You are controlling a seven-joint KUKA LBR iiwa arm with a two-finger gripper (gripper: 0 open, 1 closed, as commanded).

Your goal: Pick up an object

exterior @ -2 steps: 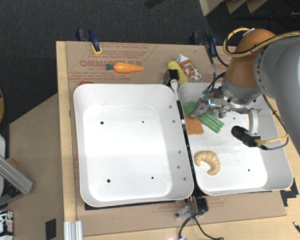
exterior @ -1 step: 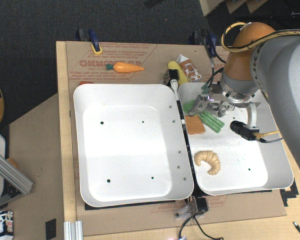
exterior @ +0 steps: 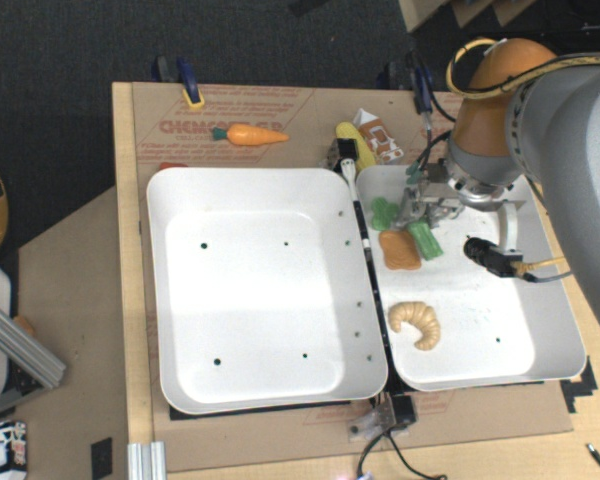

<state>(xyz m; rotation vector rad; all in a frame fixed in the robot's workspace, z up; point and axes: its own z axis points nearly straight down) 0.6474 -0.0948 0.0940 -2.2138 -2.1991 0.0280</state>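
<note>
The gripper (exterior: 417, 208) hangs over the right bin's (exterior: 500, 358) 11 o'clock corner beside a green object (exterior: 423, 240); its claw state cannot be told.

Two bins (exterior: 250, 388) (exterior: 540, 353), one croissant (exterior: 417, 323), one carrot (exterior: 252, 136)

Red printed lettering runs along the far edge of the flat brown cardboard sheet (exterior: 280, 118) that covers the desk beneath the two bins; its large line appears to begin "CHEM", with the remaining letters partly hidden by an orange toy carrot with a green top (exterior: 248, 135) and too faint to make out. Smaller red lines of print above and below that word are illegible at this resolution. A small brown-and-white packet (exterior: 378, 140) at the far rim of the right bin bears markings that cannot be read.
</note>
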